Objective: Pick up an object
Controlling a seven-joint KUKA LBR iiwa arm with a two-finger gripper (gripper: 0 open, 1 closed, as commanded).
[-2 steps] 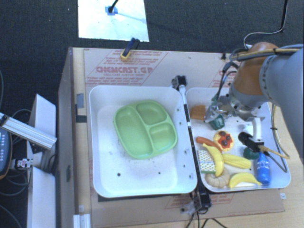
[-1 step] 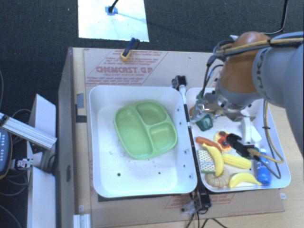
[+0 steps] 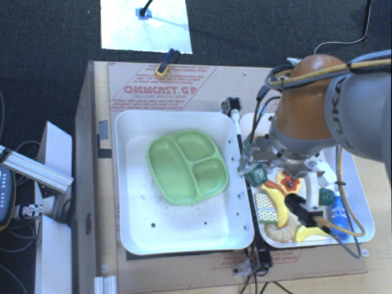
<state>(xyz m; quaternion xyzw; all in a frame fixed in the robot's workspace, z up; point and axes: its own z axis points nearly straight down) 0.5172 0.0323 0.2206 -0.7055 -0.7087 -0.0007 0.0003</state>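
Left bin [image 3: 131, 182]: holds a green divided plate [image 3: 187, 166], lying flat near the centre, three compartments, nothing seen in them.
Plate handling: judged light, stiff plastic, smooth and likely slippery; too broad for a two-finger pinch except at the rim, so a poor candidate.
Right bin [image 3: 366, 216]: crowded with small items, at 3 o'clock from the plate.
Gripper [image 3: 257, 171]: hangs low over the right bin's left edge, at 9 o'clock within that bin, beneath the orange band of the arm [image 3: 306, 97].
Jaws: cannot tell whether spread or pressed together; hidden among wrist hardware and cables.
Green item [image 3: 256, 175]: small, dark green, right at the gripper; contact or grip not resolvable.
Yellow banana [image 3: 279, 206]: at 5 o'clock from the gripper, lying among the clutter; probably a light toy, curved and smooth; best pinched across the narrow middle.
Blue bottle [image 3: 338, 215]: toward the bin's 4 o'clock corner, lying down; probably light, round, prone to rolling; best taken across the body.
Risk: tight packing, neighbours likely to be nudged.
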